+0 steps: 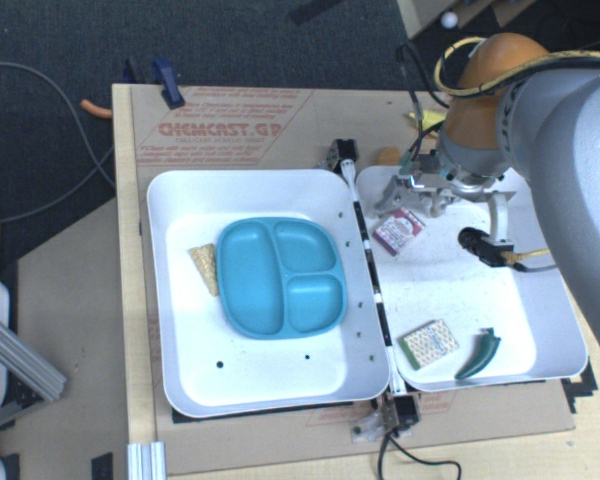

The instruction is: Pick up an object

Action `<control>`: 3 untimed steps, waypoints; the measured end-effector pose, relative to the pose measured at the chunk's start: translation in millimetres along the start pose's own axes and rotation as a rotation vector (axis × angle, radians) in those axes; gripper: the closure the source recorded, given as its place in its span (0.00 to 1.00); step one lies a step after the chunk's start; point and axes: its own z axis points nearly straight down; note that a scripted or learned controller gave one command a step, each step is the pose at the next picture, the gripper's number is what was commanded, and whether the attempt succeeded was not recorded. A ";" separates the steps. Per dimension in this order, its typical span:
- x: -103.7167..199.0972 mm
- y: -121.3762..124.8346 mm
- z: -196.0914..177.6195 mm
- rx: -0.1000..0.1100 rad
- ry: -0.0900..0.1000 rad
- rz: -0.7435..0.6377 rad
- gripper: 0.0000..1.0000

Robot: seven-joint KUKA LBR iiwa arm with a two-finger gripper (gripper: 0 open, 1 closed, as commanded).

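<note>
In the right bin's (540,363) upper left corner the fingers (418,196) hang at a spread I cannot tell, the packet (397,231) lying tilted just below and left of them, seemingly ungrasped.

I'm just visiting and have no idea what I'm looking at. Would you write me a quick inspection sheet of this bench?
Surface: wooden bench bearing a left bin and a right bin, both white.
Job's things: blue divided plate and tan sponge in the left bin; pink packet, checkered pad and teal piece in the right bin.
Clutter: blue clip on the bench edge.
Grippers: gripper above the pink packet.
Cables: black cable on the floor.
Surroundings: dark carpet.
</note>
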 end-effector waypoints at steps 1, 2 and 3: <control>0.1 0.7 -10.5 -0.003 -0.001 -0.001 1.00; 0.1 0.6 -10.3 -0.002 -0.002 -0.001 0.00; -2.7 -23.5 0.5 0.001 0.001 0.001 0.00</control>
